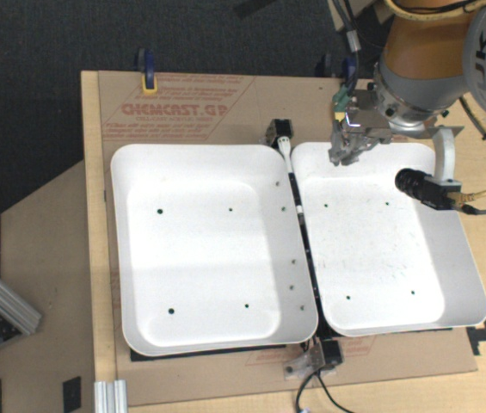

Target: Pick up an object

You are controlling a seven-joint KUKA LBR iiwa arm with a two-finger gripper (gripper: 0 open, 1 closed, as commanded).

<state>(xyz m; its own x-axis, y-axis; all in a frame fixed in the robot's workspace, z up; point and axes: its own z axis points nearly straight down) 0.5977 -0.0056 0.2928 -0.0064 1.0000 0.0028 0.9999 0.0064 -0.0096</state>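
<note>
My gripper (344,151) hangs from the grey and orange arm (432,24) over the far left corner of the right white bin (449,256). It is close to that bin's back rim and just right of the divide between the two bins. I see nothing held at its tip. The left white bin (131,231) lies to its left, showing bare white floor with a few small dark dots.
A black cylindrical part (423,188) on a white bracket, with a cable, juts over the right bin's far right area. Black clips sit at the bins' junction (279,132) and front (324,354). The bins rest on a brown board (182,101).
</note>
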